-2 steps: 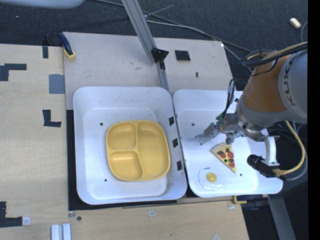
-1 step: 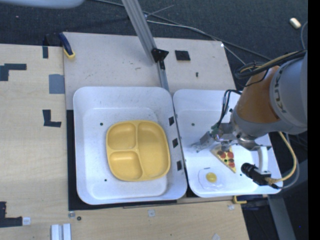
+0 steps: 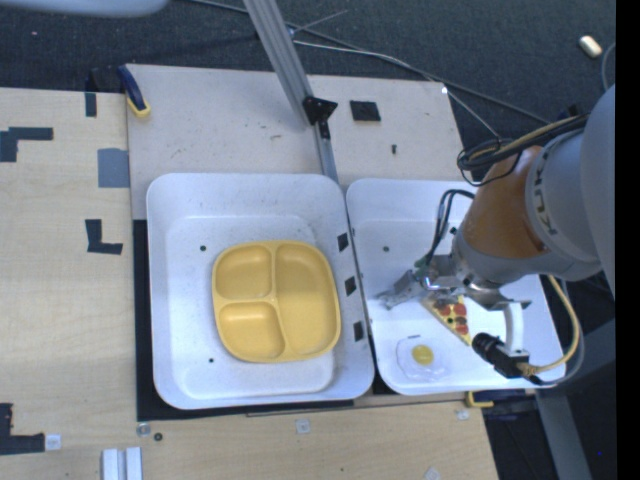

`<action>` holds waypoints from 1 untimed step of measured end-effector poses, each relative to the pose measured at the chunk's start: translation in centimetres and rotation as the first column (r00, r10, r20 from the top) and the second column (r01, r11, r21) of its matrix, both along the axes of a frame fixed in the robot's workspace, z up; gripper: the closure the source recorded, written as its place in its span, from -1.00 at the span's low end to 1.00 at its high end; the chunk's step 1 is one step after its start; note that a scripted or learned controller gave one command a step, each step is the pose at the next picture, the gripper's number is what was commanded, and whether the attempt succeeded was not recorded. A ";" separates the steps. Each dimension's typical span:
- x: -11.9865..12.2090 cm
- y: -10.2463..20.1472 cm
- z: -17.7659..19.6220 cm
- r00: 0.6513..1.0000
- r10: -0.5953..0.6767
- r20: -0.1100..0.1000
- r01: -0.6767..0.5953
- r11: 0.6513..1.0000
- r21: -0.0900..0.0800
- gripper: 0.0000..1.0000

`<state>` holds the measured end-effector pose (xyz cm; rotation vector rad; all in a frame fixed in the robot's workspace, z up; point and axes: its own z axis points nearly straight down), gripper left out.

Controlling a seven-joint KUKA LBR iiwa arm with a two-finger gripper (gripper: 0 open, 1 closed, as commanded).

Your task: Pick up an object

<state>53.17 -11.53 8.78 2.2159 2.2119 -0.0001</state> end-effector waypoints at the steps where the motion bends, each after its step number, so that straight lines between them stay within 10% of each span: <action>1: 0.3 0.0 1.4 1.000 0.002 0.010 -0.002 1.000 -0.001 1.00</action>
